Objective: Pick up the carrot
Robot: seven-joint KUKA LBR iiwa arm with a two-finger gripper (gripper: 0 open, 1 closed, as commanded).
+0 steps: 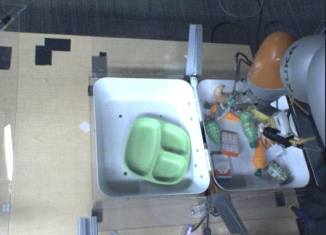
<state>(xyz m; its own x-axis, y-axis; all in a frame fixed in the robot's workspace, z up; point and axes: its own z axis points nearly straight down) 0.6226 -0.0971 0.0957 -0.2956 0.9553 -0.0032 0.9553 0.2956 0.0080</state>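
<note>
**Near the front of the right bin: carrot boxed in by clutter, gripper hanging over the wrong orange thing**

Down toward the front-right of the right bin, the carrot lies flat on the floor, running roughly back to front with its green top pointing at the front wall. A small green can sits just beside that leafy end. A green bottle lies near the fat end, toward the back. Further left there's a little printed box.

The gripper hangs at the back of the same bin, well apart from the carrot, and honestly I can't tell if it's spread or closed from this angle. It's holding nothing that I can make out.

My worries from here:

- There's an orange wedge almost right under the gripper. A straight drop probably grabs that instead of the carrot.
- The carrot is round and smooth-looking, so an off-centre pinch could squirt it sideways.
- The can and bottle are close enough that a sloppy approach could knock them or grab two things at once.

The left bin only has a green divided plate, so no trouble there.
</note>
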